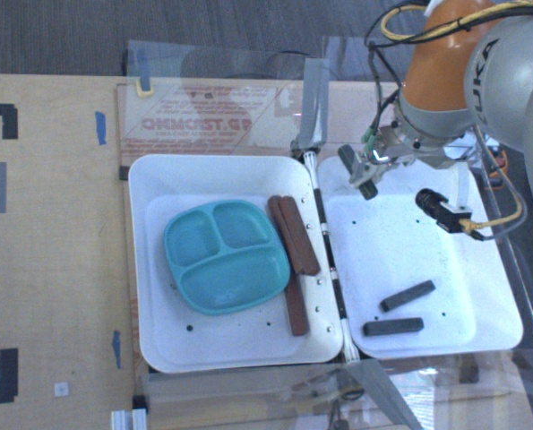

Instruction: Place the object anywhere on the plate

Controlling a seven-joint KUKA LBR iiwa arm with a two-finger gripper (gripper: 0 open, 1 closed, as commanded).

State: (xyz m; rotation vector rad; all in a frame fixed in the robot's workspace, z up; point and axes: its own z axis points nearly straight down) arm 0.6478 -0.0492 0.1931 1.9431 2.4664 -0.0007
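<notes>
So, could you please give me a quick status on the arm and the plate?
Gripper over right bin's top-left corner, nothing seen held. Teal plate in left bin, bare. Two dark blocks in right bin; brown sticks beside plate.

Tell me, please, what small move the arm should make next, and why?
Probably it should travel toward the camera's near side and lower over one of the two dark grey rectangular blocks, say the upper one. The two-finger gripper hangs at the right white bin's far left corner, away from both blocks, and the teal divided plastic plate in the left bin bears nothing yet.
</notes>
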